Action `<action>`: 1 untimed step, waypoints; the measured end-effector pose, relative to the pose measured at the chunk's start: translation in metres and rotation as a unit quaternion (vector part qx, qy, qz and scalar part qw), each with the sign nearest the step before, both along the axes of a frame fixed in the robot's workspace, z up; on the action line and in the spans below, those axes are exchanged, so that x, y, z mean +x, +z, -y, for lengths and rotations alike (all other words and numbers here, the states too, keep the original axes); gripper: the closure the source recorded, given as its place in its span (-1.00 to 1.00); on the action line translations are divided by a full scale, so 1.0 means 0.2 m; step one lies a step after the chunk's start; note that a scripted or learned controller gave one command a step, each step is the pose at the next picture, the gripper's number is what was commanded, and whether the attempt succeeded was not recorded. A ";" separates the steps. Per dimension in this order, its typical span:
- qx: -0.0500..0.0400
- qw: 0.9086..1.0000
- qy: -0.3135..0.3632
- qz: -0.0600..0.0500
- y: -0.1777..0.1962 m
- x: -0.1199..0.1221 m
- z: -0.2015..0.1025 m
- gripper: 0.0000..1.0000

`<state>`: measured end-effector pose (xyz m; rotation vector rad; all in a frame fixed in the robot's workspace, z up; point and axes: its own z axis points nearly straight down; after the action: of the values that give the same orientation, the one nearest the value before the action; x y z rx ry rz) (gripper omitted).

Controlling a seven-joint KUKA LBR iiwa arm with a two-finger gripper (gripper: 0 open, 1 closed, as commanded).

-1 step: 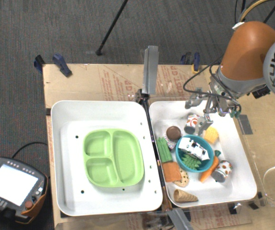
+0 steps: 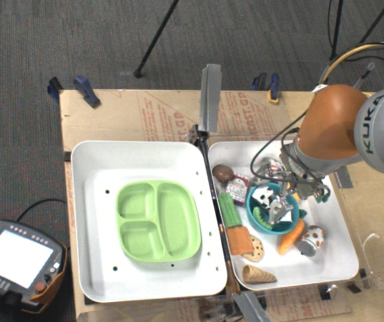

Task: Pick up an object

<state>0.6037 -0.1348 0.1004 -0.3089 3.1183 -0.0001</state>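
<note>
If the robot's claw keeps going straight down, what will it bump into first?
Probably the blue bowl. The gripper hangs right above it, pointing down, with small toys inside. Depth is hard to judge from this slanted view.

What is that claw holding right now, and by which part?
It cannot be told. The claw is down over the blue bowl in the right bin, among the toys, but the view doesn't show anything between its fingers.

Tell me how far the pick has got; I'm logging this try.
Done: the gripper is down in the right bin, over the blue bowl. In hand: nothing visibly between its fingers. Left: grasp and lift; the carrot and cone lie in the bin.
</note>
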 end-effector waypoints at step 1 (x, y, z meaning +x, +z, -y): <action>-0.006 1.000 -0.004 0.005 -0.01 0.04 -0.25 -1.00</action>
<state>0.6125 -0.0854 0.0976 -0.2972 3.1112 -0.0189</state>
